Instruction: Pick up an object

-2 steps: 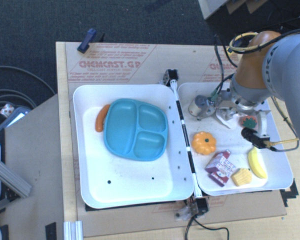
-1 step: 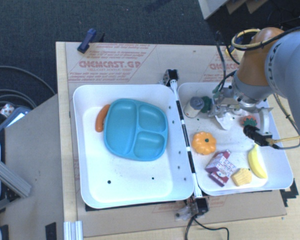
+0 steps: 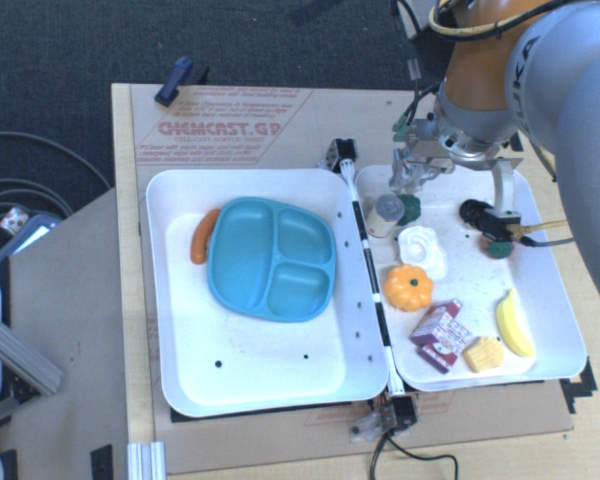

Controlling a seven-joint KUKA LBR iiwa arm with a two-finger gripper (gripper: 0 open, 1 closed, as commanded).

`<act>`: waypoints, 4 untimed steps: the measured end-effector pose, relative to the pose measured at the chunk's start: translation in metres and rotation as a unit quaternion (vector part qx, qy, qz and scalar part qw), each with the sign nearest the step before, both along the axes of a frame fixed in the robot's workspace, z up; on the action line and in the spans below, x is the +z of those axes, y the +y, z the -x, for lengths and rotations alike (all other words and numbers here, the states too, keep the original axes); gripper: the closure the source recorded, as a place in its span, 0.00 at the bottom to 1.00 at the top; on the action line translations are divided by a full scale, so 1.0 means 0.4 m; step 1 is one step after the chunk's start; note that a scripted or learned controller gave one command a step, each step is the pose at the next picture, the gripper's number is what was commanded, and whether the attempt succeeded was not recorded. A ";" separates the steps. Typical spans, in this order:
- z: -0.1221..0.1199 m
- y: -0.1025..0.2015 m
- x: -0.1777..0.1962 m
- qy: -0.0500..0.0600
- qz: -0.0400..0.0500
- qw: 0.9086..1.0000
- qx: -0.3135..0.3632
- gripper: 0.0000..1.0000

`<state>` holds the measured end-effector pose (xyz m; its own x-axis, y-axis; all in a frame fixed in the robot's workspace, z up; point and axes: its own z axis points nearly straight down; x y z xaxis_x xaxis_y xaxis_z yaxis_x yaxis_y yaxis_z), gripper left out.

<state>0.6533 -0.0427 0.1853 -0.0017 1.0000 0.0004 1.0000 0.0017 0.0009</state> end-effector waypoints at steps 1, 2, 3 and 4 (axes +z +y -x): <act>0.001 -0.001 -0.001 0.001 0.000 1.000 0.000 0.00; 0.008 -0.093 -0.158 -0.010 0.001 1.000 -0.001 0.00; 0.002 -0.090 -0.125 -0.013 0.000 1.000 0.000 1.00; 0.007 -0.090 -0.132 -0.010 0.000 1.000 0.000 0.00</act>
<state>0.6505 -0.0788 0.1324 -0.0018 1.0000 0.0001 0.9998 0.0018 0.0203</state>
